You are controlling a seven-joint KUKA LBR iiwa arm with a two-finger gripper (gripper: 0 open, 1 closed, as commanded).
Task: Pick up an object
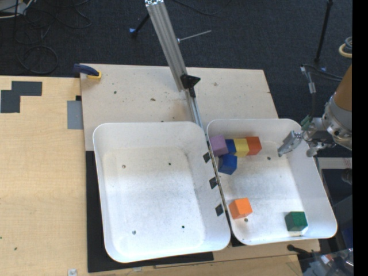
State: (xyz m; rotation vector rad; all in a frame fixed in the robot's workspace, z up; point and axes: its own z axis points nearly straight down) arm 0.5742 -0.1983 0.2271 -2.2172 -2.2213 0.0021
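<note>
The left bin (pixel 115 154) is sitting bare beside the right bin (pixel 313 188), where purple (pixel 218 145), blue (pixel 227 163), yellow (pixel 241 146) and orange (pixel 253 145) blocks are clustering against the divider, awkward to reach. An orange cube (pixel 241 207) and green cube (pixel 296 221) are lying freer. The hand (pixel 294 141) is hovering open, holding nothing, above the right rim.

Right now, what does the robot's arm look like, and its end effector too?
The arm comes in from the right. It is grey metal, with an orange band above the wrist. The end effector is small and silvery grey, with thin metal fingers, and there is a tiny green spot near the wrist.
</note>
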